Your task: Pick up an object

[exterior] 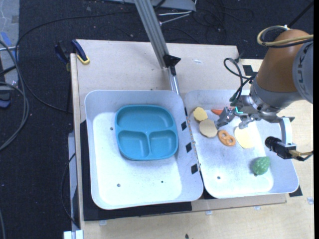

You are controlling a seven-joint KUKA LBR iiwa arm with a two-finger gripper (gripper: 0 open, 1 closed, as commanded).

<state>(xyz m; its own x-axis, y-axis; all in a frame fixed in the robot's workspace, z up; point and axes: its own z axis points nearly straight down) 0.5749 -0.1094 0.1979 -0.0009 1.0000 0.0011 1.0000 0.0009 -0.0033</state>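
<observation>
On the desk (pixel 129 63) the right bin (pixel 239 183) holds the small items. The gripper (pixel 230 115) hovers at its upper part (whether open or shut I cannot tell). The pretzel (pixel 226 138) lies just below it, toward the camera, the tan round (pixel 208 129) beside it leftward.

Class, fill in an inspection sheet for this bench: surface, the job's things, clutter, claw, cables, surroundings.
Surface: wooden bench bearing left bin and right bin.
Job's things: right bin holds a yellow piece, tan piece, orange pretzel, pale yellow piece, green piece and red-orange piece.
Clutter: blue divided plate in left bin.
Claw: claw above right bin; finger state unclear.
Cables: black cable by the arm; more on the floor.
Surroundings: dark floor, metal pole.
</observation>
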